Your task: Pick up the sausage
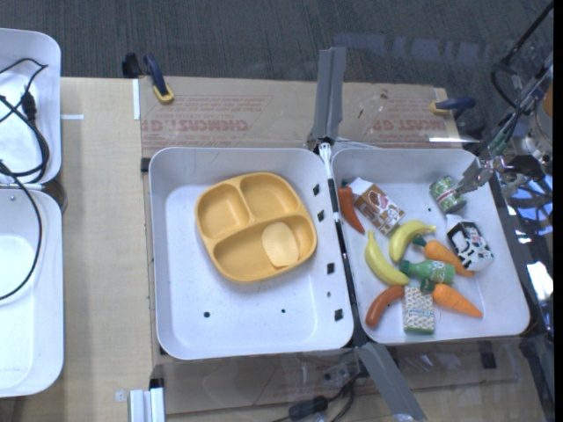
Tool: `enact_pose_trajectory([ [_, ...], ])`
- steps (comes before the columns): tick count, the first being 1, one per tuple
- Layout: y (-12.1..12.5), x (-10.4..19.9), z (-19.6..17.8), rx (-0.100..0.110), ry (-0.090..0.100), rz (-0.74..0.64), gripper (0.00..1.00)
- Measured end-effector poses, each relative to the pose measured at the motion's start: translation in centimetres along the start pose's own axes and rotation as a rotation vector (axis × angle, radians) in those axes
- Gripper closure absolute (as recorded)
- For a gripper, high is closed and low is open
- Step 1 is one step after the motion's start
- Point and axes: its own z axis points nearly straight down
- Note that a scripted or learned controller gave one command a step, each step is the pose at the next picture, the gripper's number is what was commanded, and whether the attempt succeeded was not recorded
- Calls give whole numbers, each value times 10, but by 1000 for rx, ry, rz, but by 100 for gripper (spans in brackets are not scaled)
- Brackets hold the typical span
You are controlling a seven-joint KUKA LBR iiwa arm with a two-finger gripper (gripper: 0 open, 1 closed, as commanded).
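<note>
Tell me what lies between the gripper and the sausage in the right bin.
Nothing lies on the sausage, near the right bin's front-left corner. Between it and the gripper, which is by a green can at the far right, lie a carrot and a banana. A small box crowds the sausage's right side.

arm (528, 86) cut off at right edge, sausage (383, 305) end tucked under banana (382, 262)
</note>
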Motion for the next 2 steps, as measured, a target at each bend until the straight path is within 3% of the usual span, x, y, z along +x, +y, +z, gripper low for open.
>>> enact_pose_trajectory([
  [1,-92,51,84,1,1,-2,0],
  [2,-109,114,106,2,1,14,0],
])
